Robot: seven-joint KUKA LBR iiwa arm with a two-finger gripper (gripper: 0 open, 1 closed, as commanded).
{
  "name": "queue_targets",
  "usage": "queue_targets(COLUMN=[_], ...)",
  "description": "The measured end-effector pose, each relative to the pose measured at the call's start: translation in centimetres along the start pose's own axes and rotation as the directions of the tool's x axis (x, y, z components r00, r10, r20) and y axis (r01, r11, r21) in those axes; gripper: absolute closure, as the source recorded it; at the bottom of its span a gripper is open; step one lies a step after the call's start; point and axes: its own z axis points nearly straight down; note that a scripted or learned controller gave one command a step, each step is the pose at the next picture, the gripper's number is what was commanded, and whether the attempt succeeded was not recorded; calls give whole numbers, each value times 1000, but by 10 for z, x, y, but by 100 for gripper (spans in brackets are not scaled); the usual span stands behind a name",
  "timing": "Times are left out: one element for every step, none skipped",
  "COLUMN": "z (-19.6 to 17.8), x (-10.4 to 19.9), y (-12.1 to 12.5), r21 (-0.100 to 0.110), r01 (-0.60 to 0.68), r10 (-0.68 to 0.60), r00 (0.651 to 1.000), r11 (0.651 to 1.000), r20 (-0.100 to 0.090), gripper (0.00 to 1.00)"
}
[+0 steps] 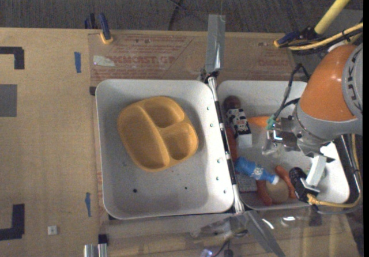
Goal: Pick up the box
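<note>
Far to the view's left of the fingers, the tan cardboard-covered bench carries black corner marks and short strips of blue tape. Faint reddish print runs across the brown cardboard sheet beyond the bins, too blurred to read. The shallow white left bin lies well left of the fingers. It holds a mustard-yellow plastic plate with 3 compartments, lying flat near the bin's middle.

The shallow white right bin holds the clutter. Against its left wall, up and left of the fingers, lies a dark brown rounded piece. Just below it sits the small white box with black print, the print too small to read. The box is near the fingers, to their left, and apart from them. A flat orange piece lies between the box and the fingers. A long reddish-brown strip runs along the wall below the box. Below and left of the fingers lies a blue plastic toy with a red end. Lower still, a red sausage-shaped piece rests beside a tan rounded piece.

The fingers hang over the right bin's middle, and whether they are apart or together cannot be told. To their right the grey and orange arm shows the letters "UK" at the view's edge.
</note>
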Motion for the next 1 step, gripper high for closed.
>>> queue_targets(z=[94], x=[-60], y=[-5], r21=[-3], r01=[-66], r10=[66], r00=[998], r11=[998], r20=[-1], gripper=[100])
